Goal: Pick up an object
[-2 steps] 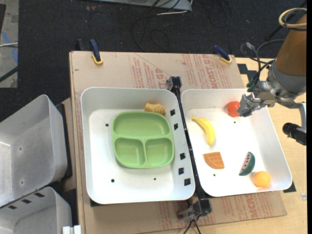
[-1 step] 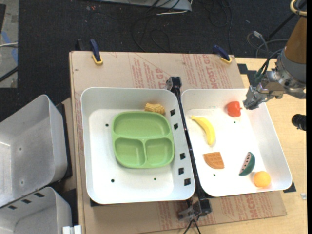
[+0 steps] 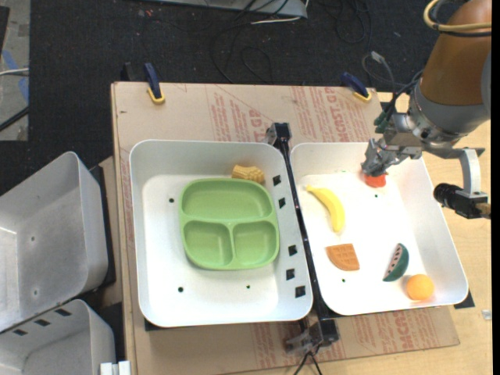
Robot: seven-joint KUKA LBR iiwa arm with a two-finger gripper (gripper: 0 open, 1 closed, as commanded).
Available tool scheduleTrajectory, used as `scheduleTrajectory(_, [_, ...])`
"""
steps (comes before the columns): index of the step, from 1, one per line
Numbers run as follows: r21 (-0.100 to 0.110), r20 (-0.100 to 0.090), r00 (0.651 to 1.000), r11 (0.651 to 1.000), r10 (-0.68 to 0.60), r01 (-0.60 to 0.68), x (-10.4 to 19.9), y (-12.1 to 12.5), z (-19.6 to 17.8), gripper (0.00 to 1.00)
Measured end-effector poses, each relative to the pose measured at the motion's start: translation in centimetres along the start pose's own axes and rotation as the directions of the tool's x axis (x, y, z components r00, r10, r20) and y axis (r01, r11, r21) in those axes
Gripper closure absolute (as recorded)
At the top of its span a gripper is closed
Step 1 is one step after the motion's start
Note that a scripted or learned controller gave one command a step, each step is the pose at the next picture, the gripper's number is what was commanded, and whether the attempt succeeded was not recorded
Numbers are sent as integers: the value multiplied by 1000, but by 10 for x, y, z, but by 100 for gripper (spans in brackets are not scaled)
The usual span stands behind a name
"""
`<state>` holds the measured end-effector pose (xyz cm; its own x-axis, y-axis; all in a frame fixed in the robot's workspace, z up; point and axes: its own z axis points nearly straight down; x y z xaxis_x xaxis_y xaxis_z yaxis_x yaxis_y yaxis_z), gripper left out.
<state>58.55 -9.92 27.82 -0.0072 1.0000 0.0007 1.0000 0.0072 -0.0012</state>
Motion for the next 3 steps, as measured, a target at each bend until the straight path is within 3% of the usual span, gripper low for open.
scheduleTrajectory(1, [-2, 0, 1000, 1000, -1, 1, 46, 21, 9, 100])
scheduleTrajectory(3, [1, -1, 1000, 1000, -1, 1, 152, 29, 27, 100])
